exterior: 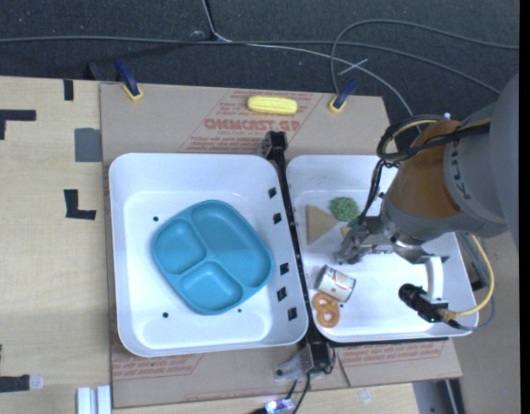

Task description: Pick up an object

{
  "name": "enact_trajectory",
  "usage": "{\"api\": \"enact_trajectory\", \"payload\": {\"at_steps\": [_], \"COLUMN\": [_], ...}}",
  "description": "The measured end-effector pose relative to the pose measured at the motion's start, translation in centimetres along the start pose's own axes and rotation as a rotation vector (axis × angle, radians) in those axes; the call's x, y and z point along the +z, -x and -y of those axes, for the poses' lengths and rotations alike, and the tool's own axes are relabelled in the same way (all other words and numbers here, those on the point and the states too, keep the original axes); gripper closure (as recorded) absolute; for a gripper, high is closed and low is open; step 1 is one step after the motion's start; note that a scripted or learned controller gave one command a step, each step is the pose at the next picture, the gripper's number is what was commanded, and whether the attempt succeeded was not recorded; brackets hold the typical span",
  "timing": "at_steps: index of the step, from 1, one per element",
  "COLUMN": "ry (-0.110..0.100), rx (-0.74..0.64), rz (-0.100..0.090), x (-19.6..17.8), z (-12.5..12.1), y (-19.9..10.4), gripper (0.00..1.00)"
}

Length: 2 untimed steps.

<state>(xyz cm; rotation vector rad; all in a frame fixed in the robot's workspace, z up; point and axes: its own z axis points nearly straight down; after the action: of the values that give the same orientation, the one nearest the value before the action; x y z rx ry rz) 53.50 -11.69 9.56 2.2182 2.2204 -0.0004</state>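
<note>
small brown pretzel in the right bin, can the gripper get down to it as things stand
Probably yes. The small brown pretzel lies uncovered near the right white bin's front edge, close below the gripper. The small white can lying beside it may crowd the approach.

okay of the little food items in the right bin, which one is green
The broccoli floret, at the far side of the right bin. The wedge beside it is tan, the can white, and the pretzel orange-brown.
</note>
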Motion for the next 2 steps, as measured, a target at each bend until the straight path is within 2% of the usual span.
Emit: {"api": "enact_trajectory", "payload": {"at_steps": [1, 2], "ry": [0.001, 0.003], "rx": [0.000, -0.001], "rz": [-0.002, -0.001], "x": [-6.1, -11.9], "z": [0.2, -0.8], "y": [0.5, 0.2], "gripper": [1.00, 1.00]}}
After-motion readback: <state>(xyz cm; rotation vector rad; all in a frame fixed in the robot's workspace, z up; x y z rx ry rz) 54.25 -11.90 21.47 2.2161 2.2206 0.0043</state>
